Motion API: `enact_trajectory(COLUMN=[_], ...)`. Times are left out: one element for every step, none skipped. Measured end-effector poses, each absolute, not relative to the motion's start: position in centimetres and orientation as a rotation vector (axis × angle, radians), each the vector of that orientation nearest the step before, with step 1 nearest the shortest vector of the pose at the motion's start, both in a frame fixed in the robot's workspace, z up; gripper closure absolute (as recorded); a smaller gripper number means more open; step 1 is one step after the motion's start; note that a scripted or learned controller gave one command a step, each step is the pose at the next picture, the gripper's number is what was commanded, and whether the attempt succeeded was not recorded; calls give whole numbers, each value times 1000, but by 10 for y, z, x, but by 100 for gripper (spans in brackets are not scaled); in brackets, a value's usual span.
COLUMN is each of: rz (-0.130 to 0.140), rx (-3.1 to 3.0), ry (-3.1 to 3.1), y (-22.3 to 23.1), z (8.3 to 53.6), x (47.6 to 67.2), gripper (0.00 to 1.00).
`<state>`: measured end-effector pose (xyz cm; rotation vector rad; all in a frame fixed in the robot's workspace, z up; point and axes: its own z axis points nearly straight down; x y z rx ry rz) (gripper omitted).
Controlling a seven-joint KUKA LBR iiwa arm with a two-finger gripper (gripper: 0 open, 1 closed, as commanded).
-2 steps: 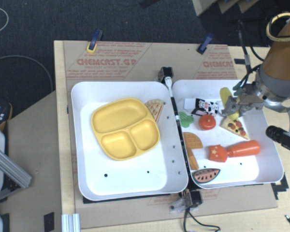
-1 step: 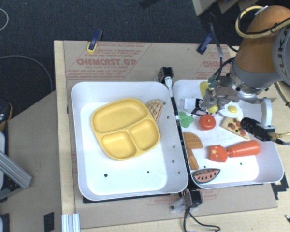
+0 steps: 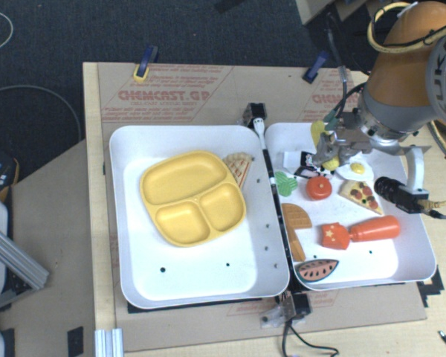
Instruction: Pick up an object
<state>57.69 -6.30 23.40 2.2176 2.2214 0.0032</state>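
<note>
Left bin (image 3: 126, 199): a shallow white tray bearing a yellow three-compartment plastic plate (image 3: 192, 197), with a tan waffle-patterned toy wedge (image 3: 239, 168) tucked against the plate's upper right edge.
Plate as a pick: rigid and smooth, wide and flat; I judge only its rim offers a grip, and a slippery one.
Right bin (image 3: 416, 248): small toy foods scattered close together: a green leafy piece (image 3: 285, 184), a red tomato (image 3: 319, 188), a brown bread slice (image 3: 296, 220), a watermelon slice (image 3: 317, 269), a red cube-like piece (image 3: 335, 235), an orange-red sausage shape (image 3: 374, 229), a pizza wedge (image 3: 362, 195) and a fried egg (image 3: 354, 170).
Handling: all look like light, hard plastic, not fragile; the rounded tomato may roll or squirt out, while the sausage's narrow middle looks the surest hold.
Gripper (image 3: 328, 157): low over the right bin's upper part, near the egg and just above the tomato; from here I cannot tell how its grip stands, nor whether anything is taken.
</note>
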Motion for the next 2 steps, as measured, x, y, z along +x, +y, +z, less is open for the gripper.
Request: enact_trajectory(rz=[-3,2], rx=[2224,2219], ry=[2221,2221], y=[-72,-72], z=[232,234], x=[568,575], gripper=[100,100])
